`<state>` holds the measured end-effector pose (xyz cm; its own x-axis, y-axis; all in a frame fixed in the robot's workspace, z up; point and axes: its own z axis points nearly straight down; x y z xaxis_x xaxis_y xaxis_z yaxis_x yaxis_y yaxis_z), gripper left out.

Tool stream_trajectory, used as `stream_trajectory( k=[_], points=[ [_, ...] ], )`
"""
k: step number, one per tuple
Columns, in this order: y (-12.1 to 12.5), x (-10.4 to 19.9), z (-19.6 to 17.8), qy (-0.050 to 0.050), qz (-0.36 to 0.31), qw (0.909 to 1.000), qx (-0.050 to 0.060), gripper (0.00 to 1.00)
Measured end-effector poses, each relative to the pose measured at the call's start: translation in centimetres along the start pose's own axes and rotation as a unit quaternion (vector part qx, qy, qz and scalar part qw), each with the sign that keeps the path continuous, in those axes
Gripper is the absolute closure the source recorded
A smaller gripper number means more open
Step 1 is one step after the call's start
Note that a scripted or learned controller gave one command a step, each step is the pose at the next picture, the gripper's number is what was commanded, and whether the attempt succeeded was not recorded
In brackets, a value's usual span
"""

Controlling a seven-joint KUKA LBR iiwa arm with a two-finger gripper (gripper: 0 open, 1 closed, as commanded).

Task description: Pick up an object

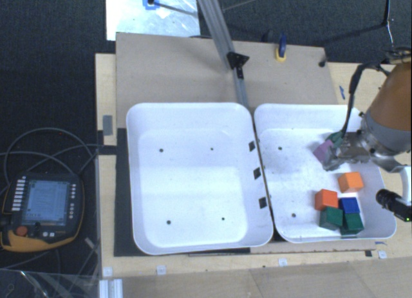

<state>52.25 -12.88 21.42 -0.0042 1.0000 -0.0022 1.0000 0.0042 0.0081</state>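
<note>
My gripper (335, 156) reaches from the right into the upper right part of the right bin (283, 226). A mauve block (321, 150) lies right at its tip, touching or nearly touching it. A small green piece (335, 138) shows just above the gripper body. Below the gripper, in the bin's near right corner, sits a cluster: an orange block (351, 181), a red-orange block (326, 198), a blue block (349, 204) and two dark green blocks (332, 217).
The left bin (138, 161) sits beside the right one, with black clips (257, 173) along the shared rim. A slanted grey pole (219, 26) crosses the back of the bench. A teach pendant (44, 210) lies on the floor at left.
</note>
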Motion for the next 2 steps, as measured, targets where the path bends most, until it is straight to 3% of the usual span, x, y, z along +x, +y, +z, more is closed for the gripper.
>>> stream_trajectory(
  k=[1,2],
  points=[
    [0.3,-0.1,-5.4,0.000,-0.001,1.0000,-0.001,1.00],
    [0.4,5.2,-3.7,0.002,-0.003,1.0000,0.003,1.00]
  ],
)
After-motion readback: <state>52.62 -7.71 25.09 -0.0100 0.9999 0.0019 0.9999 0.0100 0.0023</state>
